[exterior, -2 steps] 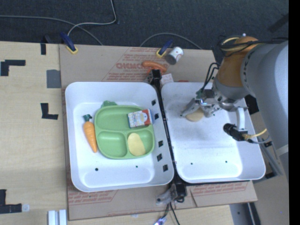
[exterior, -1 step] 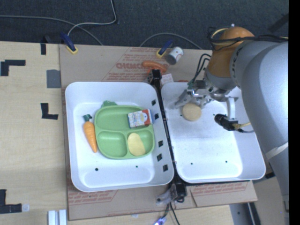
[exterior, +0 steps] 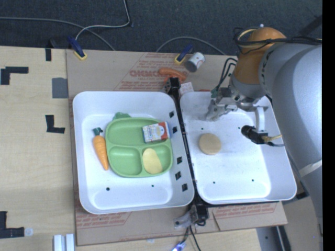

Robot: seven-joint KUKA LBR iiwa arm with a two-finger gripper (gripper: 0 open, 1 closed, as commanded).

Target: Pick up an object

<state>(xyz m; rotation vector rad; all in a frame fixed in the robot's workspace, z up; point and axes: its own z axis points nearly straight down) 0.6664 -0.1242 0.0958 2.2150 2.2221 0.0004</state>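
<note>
A tan round disc [exterior: 210, 144] lies in the right bin [exterior: 235, 174], left of its middle. My gripper [exterior: 218, 110] hangs low over the far part of that bin, up and slightly right of the disc and apart from it. In the left bin [exterior: 131, 192] a green divided plate [exterior: 118, 131] carries a small red-and-white carton [exterior: 154, 133] and a pale yellow piece [exterior: 152, 161]. An orange carrot [exterior: 100, 150] lies along the plate's left side.
The grey arm [exterior: 293, 88] covers the right bin's right side. Between the bins runs a black-clipped divider [exterior: 180, 140]. Behind the bins, on the cardboard, are an orange item [exterior: 172, 73], a small silver cylinder [exterior: 194, 61] and blue clamps [exterior: 78, 49].
</note>
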